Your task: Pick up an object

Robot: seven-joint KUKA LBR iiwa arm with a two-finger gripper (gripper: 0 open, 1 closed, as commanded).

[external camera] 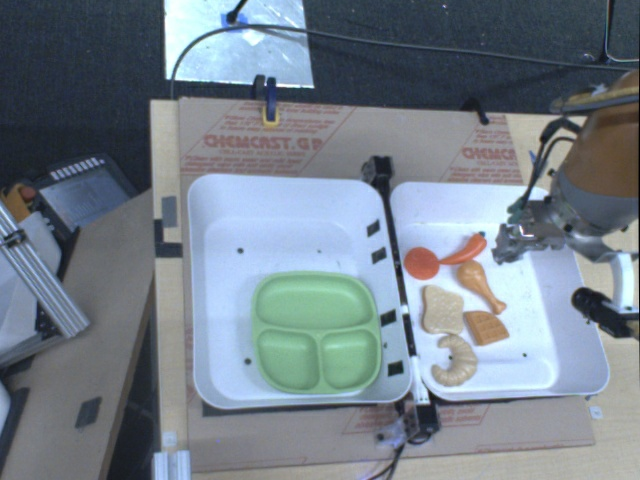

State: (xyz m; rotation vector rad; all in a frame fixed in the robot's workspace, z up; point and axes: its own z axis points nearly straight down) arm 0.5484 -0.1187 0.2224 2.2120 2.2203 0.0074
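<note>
The right bin (575,363) holds several toy foods. A red round slice (421,262) lies at its left, touching a red-orange pepper (464,251). Below them lie a tan drumstick (480,286), a pale bread slice (442,310), an orange wedge (485,328) and a curled shrimp-like piece (454,360). My gripper (508,240) hangs over the right bin's upper middle, just right of the pepper's tip and above the drumstick. Nothing shows between it and the bin floor.
The left bin (215,228) carries a green divided plate (315,330). A black clip divider (388,268) runs between the bins. The arm's grey and orange body (600,168) covers the right bin's far right corner. A cable (420,48) crosses behind the bench.
</note>
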